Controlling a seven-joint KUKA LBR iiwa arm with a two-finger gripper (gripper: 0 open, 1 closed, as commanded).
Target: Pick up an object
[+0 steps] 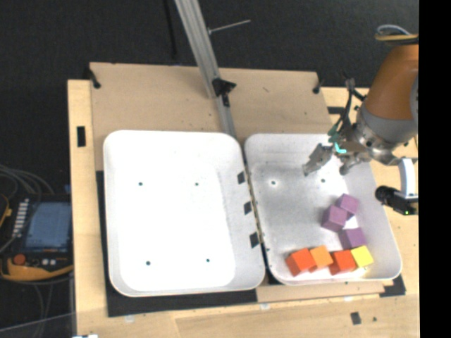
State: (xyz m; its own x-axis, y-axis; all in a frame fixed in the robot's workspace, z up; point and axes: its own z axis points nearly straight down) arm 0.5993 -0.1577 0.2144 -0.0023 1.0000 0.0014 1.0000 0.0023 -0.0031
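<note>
Plainly, the things to pick all lie in the right bin (289,203), crowded toward its near right corner. Along the near edge runs a row of blocks pressed side to side: an orange block (303,261), a lighter orange block (321,255), a red block (343,261) and a yellow block (363,257). Just behind them sits a purple block (353,236), and touching it, further in, a second purple block (339,214) that looks tilted.

Further back, over the far right part of this bin, hangs the gripper (331,162). Its two fingers are spread apart with nothing between them, and it is well apart from every block.

The risk, as I judge it, comes from the crowding. In the near row a finger has no gap to slip into, so it may land on top of a neighbour or push the row against the bin wall. The tilted purple block may slide or roll as the fingers close. It does have the most open floor around it, on its left and far sides.

The left half of the right bin gives room to move. The left bin (176,210) lies beside it, and a slanted metal pole (201,41) crosses the far edge of the bench (141,97).
</note>
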